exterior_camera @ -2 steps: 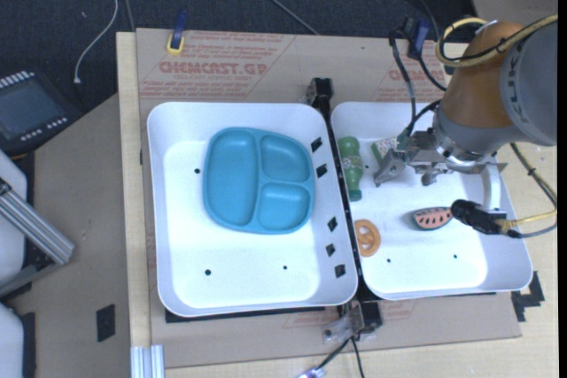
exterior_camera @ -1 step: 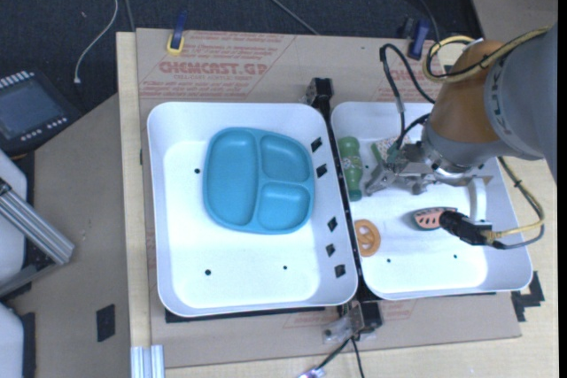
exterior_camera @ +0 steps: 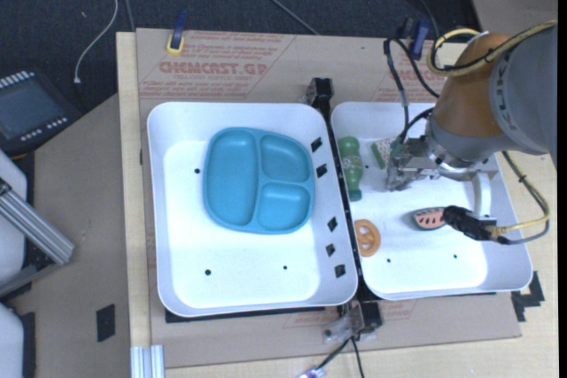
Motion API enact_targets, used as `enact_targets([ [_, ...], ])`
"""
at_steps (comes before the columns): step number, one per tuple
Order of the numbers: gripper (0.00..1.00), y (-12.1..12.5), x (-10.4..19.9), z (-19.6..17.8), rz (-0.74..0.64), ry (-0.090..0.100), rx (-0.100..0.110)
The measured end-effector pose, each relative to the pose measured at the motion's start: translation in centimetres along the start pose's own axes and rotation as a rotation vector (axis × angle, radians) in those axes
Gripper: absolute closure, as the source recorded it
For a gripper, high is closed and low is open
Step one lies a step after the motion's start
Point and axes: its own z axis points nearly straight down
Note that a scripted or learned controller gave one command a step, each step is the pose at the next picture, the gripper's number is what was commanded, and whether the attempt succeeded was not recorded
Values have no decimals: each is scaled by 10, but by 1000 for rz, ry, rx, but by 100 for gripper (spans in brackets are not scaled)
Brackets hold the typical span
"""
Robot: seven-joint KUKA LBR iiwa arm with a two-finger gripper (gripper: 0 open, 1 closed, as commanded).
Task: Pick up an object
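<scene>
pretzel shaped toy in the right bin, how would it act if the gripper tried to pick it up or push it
The small orange-brown pretzel-shaped toy lies flat on the right white bin, so it would probably slide rather than roll. It looks small and thin, so likely light. Its flatness may give the fingers little to grab, and the bin's dividing wall beside it could hinder the gripper.

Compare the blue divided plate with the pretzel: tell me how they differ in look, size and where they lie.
The blue divided plate is much larger than the pretzel. The plate is light blue with three compartments; the pretzel is a brown-orange looped shape with holes. The plate lies near the middle of the left bin, while the pretzel lies in the right bin, close to its left wall. Both lie flat on a white bin floor.
</scene>
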Motion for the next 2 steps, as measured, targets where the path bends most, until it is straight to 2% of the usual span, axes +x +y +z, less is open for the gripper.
enact_targets([
  [1,100,3,3,-44,-2,-2,-6],
  [2,100,-3,-4,-97,0,-3,-7],
])
